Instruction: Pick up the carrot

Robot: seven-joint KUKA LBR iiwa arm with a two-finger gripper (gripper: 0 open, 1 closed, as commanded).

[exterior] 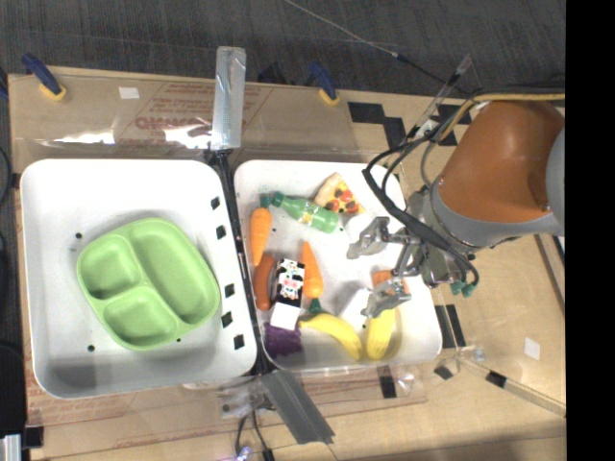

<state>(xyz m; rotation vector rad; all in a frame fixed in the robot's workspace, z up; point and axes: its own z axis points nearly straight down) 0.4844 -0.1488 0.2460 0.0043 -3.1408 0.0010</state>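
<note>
With released jaws, the gripper [381,265] hovers over the right bin [418,339], needing a leftward reach to the carrot [260,230].

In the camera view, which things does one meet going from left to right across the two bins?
Green divided plate → carrot → milk carton with a cow picture → pizza slice → gripper.
</note>
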